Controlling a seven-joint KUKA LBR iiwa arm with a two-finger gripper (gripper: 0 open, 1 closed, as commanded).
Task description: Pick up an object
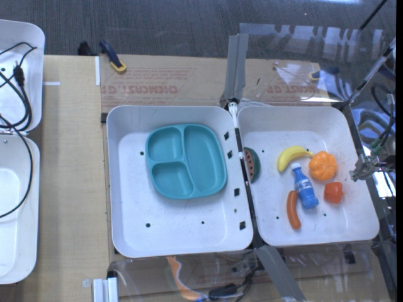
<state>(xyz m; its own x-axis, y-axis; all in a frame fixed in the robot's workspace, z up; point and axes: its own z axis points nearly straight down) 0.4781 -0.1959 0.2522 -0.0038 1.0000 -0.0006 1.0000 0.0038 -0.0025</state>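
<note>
Inside the right bin (271,137), beside the pumpkin (323,166), lies the banana (291,156): probably light, stiff, slippery plastic, best taken across its middle. Gripper (364,167) near the rim; jaws' state I cannot tell.

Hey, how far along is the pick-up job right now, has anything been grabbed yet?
Nothing looks done yet: the banana, orange pumpkin, red tomato, blue bottle, sausage and watermelon slice all lie in the right bin, and the teal divided plate sits in the left bin. Nothing is in hand. The whole pick is still left: reaching in, closing on one item and lifting it.
</note>
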